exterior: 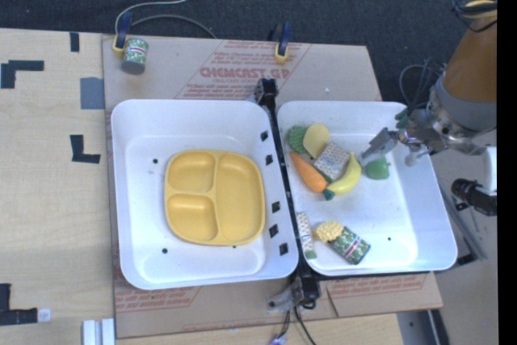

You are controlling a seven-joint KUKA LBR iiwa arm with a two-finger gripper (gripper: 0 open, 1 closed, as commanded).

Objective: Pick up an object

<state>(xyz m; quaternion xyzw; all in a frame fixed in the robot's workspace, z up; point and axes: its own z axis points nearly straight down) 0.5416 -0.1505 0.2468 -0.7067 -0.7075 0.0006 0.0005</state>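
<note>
- Right, the arm (468, 69) leans in from the right edge of the frame, orange band showing above the grey wrist.
- The gripper (393, 148) hangs over the upper right part of the right bin (420, 242); one finger (376, 145) slants down to the left and another shorter one sits further right, so the jaws stand spread apart with nothing between them.
- Just below that left finger lies a small green piece (376, 169) on the bin floor; whether the finger touches it I cannot tell.
- Left of it, a cluster in the upper left of the right bin: a banana (346, 176) curving beside a grey patterned packet (330, 161), a yellow lemon-like piece (316, 136) above them, a green leafy piece (296, 137) at its left, and a carrot (308, 172) lying on a slant below.
- Lower in the same bin, a small corn cob (326, 231) sits beside a green and red can (349, 245) lying on its side.
- A thin printed packet (304, 232) lies along the bin's left wall.
- Over in the left bin (141, 254), a yellow divided plate (215, 197) rests flat in the middle.
- Top left of the cardboard sheet (234, 69), a small can (135, 56) stands outside the bins, near a yellow clamp (281, 52) on the upper edge.
</note>
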